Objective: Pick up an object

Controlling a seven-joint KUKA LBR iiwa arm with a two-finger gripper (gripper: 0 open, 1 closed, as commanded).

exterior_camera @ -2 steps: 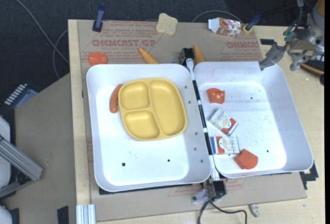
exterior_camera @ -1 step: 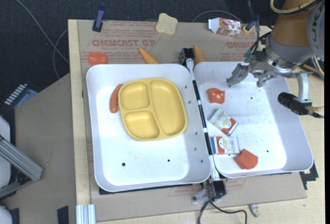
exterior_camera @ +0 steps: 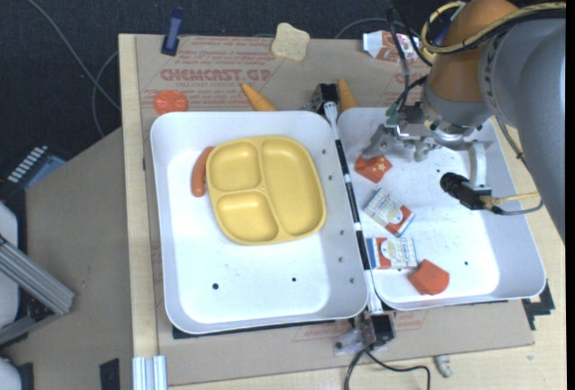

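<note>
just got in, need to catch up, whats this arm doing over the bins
The grey arm reaches in from the right, and its gripper hangs low over the right bin, by an orange-red block. Nothing shows held. Two small printed packets and another orange block lie in that bin. The left bin holds a yellow divided tray with a sausage beside it.

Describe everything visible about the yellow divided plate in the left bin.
The yellow divided plate looks like matte plastic, a rounded square with three compartments: two smaller ones on its left, one above the other, and a longer one on its right. It lies flat and right side up, turned slightly askew, in the upper middle of the left bin. A sausage lies against its left rim. Its compartments hold nothing.
</note>
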